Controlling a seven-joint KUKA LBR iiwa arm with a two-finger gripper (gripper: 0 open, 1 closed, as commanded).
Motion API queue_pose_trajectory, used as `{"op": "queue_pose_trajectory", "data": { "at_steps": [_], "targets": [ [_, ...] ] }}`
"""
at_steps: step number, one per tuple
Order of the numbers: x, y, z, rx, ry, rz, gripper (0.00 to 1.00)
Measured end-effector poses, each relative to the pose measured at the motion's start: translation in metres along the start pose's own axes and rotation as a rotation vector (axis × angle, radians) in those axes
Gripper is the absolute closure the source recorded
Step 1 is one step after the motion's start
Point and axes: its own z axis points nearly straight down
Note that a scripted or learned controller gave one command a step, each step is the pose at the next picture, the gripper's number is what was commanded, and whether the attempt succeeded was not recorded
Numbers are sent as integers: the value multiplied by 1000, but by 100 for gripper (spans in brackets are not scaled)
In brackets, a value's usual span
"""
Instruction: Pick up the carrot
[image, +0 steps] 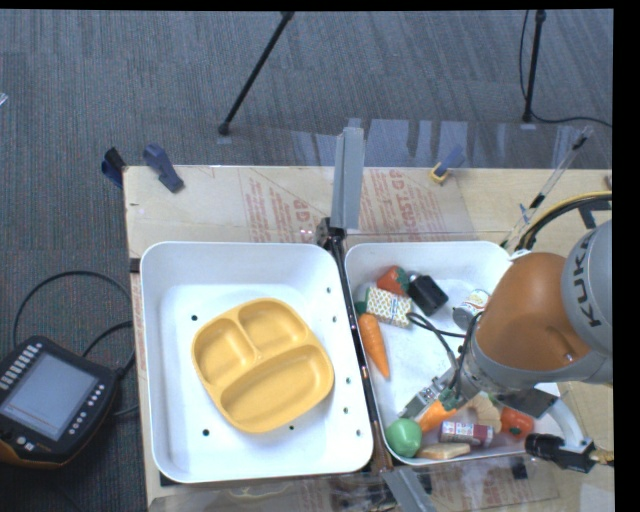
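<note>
- Carrot (374, 344) lies loose in right bin (500, 255), hard against its left wall, tip toward the front.
- End effector (432, 397) sits low in the bin's front part, beside green ball (404, 436); opening state can't be made out.
- Yellow tray (262, 363) in left bin (180, 270).

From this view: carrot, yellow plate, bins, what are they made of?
Carrot: likely moulded plastic toy, uniform orange, smooth with slight sheen. Yellow plate: looks like matte plastic, three moulded compartments with rounded edges. Bins: probably thin formed white plastic, glossy rounded rims; metal can't be ruled out.
</note>
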Motion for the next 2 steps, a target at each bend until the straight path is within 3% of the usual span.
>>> {"op": "queue_pose_trajectory", "data": {
  "at_steps": [1, 2],
  "targets": [
    [-106, -9, -68, -5, -5, 119, 0],
    [-38, -17, -7, -9, -2, -6, 0]
  ]
}}
